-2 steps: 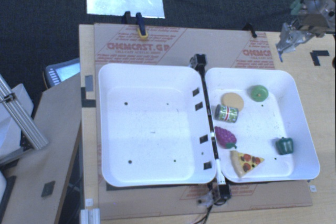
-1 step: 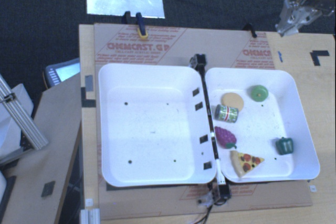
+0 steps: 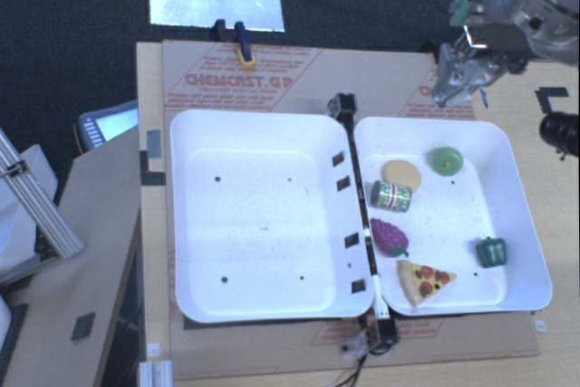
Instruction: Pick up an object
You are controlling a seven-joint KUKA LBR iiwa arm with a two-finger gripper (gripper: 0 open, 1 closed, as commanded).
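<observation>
- The gripper (image 3: 450, 89) hangs above the far edge of the right bin (image 3: 507, 149), over the surface (image 3: 272, 72); whether its fingers are apart or closed cannot be told, and nothing shows between them.
- In the right bin: a green ball (image 3: 446, 160) near the far wall, a tan disc (image 3: 401, 172) touching a can (image 3: 391, 196), purple grapes (image 3: 390, 237), a pizza slice (image 3: 424, 279) and a green pepper (image 3: 490, 252).
- The left bin (image 3: 195, 140) adjoins it.
</observation>
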